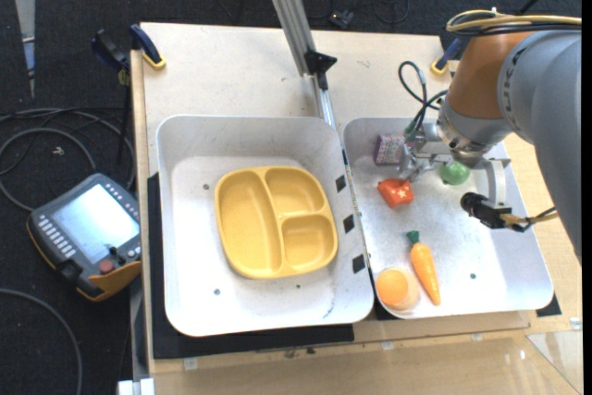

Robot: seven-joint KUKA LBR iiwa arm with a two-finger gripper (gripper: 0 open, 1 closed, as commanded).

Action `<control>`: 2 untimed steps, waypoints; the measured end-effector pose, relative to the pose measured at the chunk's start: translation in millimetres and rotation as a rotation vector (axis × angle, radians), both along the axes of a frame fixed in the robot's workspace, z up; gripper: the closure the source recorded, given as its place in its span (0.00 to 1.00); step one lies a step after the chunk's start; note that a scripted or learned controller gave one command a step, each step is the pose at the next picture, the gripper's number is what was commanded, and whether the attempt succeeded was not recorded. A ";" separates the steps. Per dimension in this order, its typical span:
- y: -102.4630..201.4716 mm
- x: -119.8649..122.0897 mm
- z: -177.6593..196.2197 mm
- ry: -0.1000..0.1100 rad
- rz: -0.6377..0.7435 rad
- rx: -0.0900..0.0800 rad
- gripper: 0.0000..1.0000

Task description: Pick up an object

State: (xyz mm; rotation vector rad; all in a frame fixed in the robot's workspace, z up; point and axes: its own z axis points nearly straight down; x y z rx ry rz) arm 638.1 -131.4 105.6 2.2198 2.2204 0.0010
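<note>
- End effector (413,164) sat in the right bin (518,282), just above the red toy (396,192); its opening couldn't be told.
- Toy looked light, rigid, slick; grip across its middle.

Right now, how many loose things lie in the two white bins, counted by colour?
Yellow: 1, the divided plastic plate
Orange: 2, the toy carrot and the round orange ball
Red: 1, the small red toy
Green: 1, the green ball
Purple: 1, the small purple block
Total: 6
</note>
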 end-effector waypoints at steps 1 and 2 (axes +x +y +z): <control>-10.2 1.3 53.8 -0.006 -0.001 -0.002 1.00; -10.6 12.8 111.9 -0.007 0.003 -0.002 1.00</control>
